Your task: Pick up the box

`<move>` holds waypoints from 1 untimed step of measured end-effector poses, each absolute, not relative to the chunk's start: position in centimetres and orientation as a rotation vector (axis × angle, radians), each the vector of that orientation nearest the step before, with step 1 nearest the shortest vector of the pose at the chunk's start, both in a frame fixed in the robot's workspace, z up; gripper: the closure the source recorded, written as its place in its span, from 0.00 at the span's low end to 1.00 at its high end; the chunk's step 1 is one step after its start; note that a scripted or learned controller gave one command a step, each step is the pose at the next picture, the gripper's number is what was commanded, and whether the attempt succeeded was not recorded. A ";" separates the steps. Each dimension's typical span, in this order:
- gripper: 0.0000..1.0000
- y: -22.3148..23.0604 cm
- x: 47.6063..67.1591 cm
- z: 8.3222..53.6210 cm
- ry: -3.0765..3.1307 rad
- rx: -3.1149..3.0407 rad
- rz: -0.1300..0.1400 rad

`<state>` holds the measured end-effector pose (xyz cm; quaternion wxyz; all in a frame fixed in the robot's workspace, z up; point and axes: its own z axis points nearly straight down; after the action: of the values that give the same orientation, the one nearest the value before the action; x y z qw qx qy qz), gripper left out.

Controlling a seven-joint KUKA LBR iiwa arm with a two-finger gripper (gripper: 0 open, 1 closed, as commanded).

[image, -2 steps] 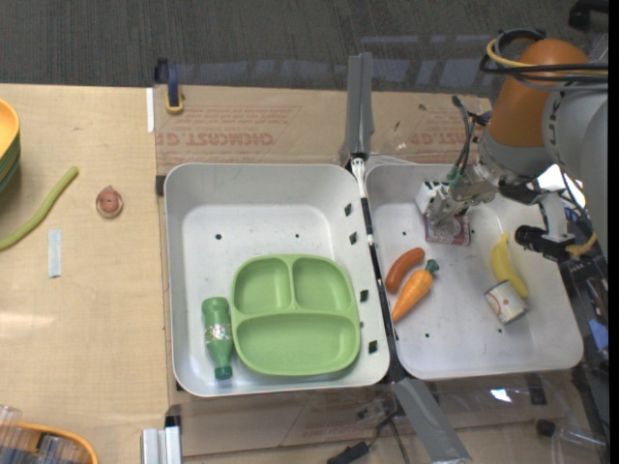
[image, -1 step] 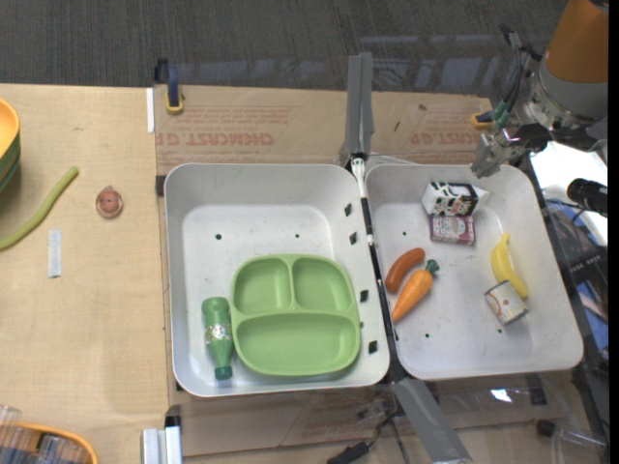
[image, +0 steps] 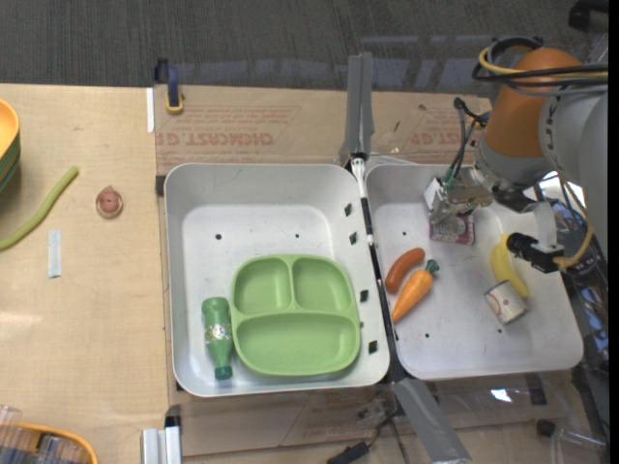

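Observation:
The box, small with a dark red and pale print, lies in the upper middle of the right bin. My gripper hangs straight over the box's upper edge and hides part of it. From this slant I cannot make out whether it touches the box. The grey arm with its orange band reaches in from the upper right.
The right bin also holds a red sausage, a carrot, a banana and a small white can. A green divided plate and a green bottle lie in the left bin.

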<state>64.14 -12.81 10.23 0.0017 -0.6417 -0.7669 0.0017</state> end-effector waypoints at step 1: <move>1.00 -7.6 56.3 19.1 -2.614 -1.743 0.001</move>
<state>56.26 -7.60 19.14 0.0002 -0.5547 -0.8320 0.0004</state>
